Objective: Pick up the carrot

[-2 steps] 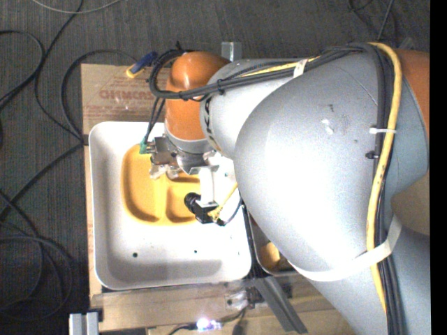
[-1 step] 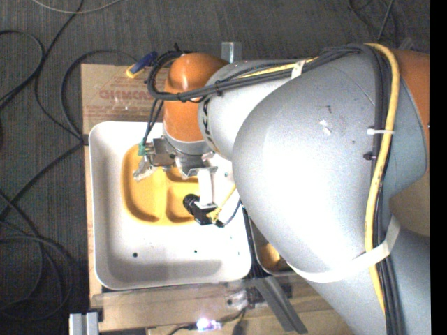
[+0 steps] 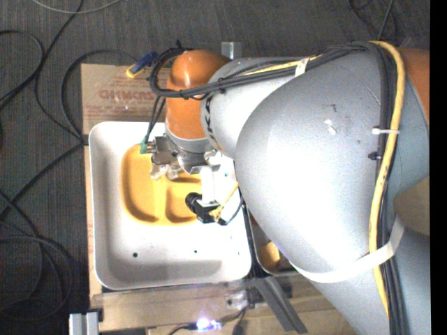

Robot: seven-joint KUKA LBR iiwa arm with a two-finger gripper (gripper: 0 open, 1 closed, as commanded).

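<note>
Carrot: we cannot pick it out with confidence. The nearest candidate is a small orange-yellow patch (image 3: 269, 255) in the narrow strip of the right bin (image 3: 260, 262) that shows below the arm's bulk. Its shape is too hidden to name. In the left bin (image 3: 112, 257) lies a yellow tray (image 3: 140, 187) with two shallow compartments, set against the bin's upper half and nearer its right wall. The claw (image 3: 174, 165) sits low over the tray's upper right part, its metal base overlapping the tray rim. From this slanted top view we cannot tell how far it is open or whether it has hold of anything. A green connector (image 3: 144, 145) sits at the claw's left side, with a black cable running up from it. Just below the claw, a black fitting (image 3: 198, 208) with a thin yellow wire hangs over the tray's lower right corner. Above the claw is the orange band (image 3: 190, 82), then the grey arm (image 3: 321, 159), which covers most of the right bin. A yellow cable (image 3: 388, 152) runs along the arm. Behind the left bin lies a cardboard sheet (image 3: 112, 96) with red print, and a blue-and-yellow plug (image 3: 140, 65) rests at its top edge. The desk (image 3: 154, 302) shows as a wooden edge along the bottom. Loose cables (image 3: 42, 82) trail over the dark floor to the left.
</note>
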